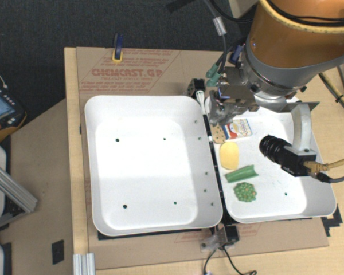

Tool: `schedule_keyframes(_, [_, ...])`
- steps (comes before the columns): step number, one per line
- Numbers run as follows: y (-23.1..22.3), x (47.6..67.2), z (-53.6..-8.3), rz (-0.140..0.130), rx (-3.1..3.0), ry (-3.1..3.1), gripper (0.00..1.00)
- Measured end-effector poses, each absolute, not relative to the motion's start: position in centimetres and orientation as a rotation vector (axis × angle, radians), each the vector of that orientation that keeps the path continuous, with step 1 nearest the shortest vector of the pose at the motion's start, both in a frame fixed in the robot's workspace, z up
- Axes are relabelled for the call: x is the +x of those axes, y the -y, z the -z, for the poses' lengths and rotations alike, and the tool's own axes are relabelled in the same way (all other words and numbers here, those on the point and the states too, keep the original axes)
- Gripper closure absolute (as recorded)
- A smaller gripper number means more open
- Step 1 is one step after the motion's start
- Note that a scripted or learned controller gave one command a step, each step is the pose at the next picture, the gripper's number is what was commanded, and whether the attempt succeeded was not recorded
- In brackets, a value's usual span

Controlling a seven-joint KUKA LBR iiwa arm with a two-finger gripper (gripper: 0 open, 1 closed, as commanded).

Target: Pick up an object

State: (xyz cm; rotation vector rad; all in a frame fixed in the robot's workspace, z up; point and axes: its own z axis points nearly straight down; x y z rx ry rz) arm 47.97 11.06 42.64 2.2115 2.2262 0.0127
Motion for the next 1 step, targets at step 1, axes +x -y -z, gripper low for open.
schedule_keyframes(1, [-12.77,47.97,-45.79,-0.009,2.216,-2.222,1.0])
